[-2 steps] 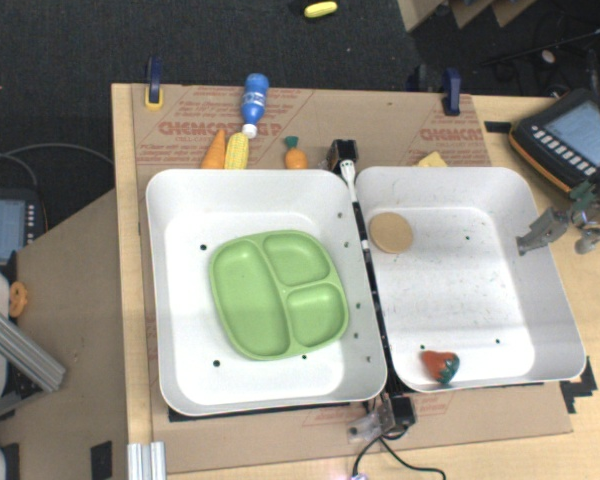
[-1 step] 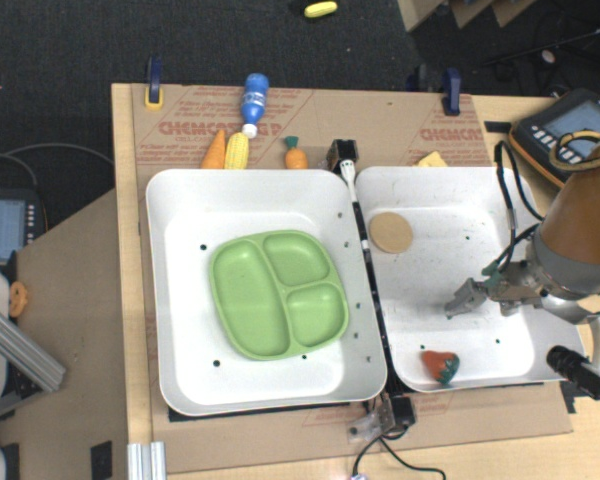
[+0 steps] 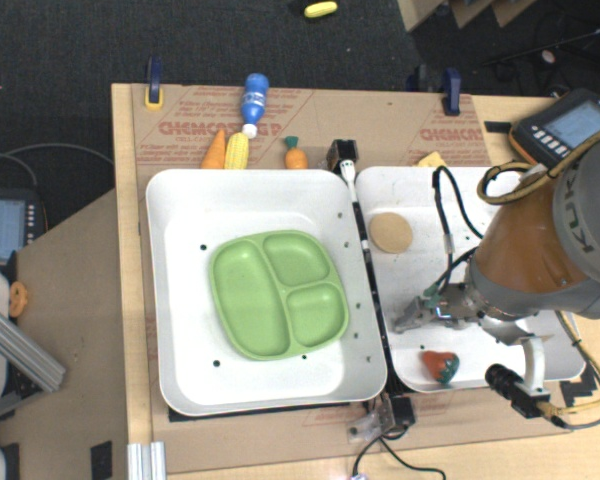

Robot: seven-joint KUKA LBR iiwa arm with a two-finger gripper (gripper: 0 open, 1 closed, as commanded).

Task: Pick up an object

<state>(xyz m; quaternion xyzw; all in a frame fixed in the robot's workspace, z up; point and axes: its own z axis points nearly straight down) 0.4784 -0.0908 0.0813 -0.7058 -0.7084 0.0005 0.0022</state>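
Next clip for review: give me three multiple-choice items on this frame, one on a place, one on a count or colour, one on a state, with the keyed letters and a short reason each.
1. Where does the green divided plate lie?
A. in the left bin
B. in the right bin
C. on the dark floor

2. How many compartments does the green divided plate have?
A. two
B. three
C. five

3. How does the red strawberry-like toy stand to the gripper?
A. clamped in the gripper
B. lying on the right bin's floor, apart from the gripper
C. resting on the round tan disc

Answers:
1. A, the plate sits mid-floor of the left bin.
2. B, raised ridges split it into one long and two smaller sections.
3. B, white bin floor shows between the toy and the gripper above it.
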